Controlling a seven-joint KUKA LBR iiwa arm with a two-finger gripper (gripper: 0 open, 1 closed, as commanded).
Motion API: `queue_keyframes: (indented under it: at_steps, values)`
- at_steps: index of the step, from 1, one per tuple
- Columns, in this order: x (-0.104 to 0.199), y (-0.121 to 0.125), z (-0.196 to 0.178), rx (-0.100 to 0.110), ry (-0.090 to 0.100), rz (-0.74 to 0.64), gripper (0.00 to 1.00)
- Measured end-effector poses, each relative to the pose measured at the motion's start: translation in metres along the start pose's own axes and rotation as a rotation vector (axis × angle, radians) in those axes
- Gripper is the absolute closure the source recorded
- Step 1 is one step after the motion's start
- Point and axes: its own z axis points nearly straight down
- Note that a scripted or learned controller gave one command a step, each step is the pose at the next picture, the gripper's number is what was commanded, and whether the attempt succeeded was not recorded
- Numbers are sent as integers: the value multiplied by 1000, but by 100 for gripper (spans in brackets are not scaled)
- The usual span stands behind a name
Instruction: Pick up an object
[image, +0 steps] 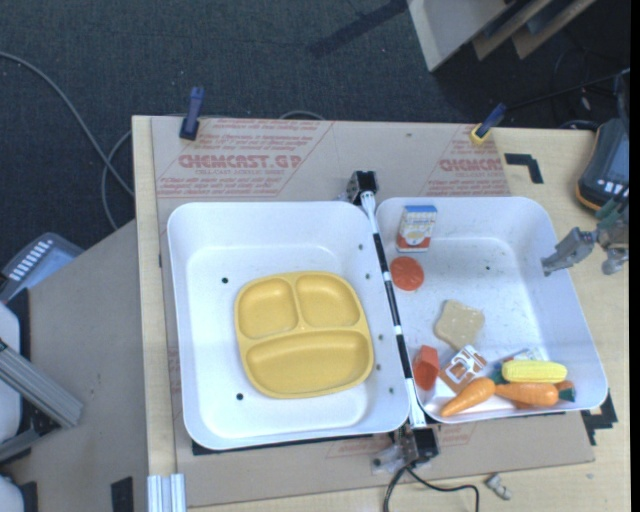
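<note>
My gripper (582, 250) hangs at the right bin's (520, 225) right rim, grey fingers spread and pinching nothing, touching none of the toys. In that bin I count one small carton (417, 227) upright at the back, one flat round orange slice (406, 273), one tan bread slice (458, 323), one red piece (427, 366), two carrots (468, 397) and one bumpy corn cob (534, 372). One smooth yellow three-part plate (303, 332) lies in the left bin (200, 300).
</note>
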Motion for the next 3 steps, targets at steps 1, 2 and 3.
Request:
queue_keyframes:
  at_steps: [1, 2, 3]
  values:
    - [102, 57, 130, 3, 2, -1, 0]
    - [104, 13, 188, -3, 0, 0, 0]
    - [71, 97, 188, -6, -2, -1, 0]
